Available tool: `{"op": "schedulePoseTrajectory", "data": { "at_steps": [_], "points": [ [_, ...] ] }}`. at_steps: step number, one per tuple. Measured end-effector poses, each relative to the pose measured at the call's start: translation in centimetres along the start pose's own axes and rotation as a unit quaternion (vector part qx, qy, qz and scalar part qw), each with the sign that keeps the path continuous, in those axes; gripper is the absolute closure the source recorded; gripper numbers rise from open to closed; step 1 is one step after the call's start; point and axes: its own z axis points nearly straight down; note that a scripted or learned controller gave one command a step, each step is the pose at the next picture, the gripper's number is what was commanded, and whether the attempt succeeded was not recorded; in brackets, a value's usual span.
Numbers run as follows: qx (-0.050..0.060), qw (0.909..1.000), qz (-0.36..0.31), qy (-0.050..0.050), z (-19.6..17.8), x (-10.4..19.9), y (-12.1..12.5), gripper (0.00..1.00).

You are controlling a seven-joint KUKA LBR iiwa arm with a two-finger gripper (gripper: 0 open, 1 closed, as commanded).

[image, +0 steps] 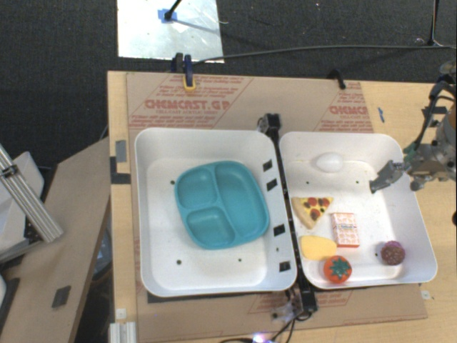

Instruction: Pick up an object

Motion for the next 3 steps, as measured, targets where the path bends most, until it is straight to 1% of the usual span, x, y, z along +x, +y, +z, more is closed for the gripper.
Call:
{"op": "schedulePoseTrajectory", "data": {
  "at_steps": [1,3],
  "points": [
    [-0.005,1.0,-0.001,-0.001,-0.5,0.0,0.2,0.0],
    [-0.003,1.0,0.0,0.0,9.1,0.8,2.0,0.0]
  ]
}}
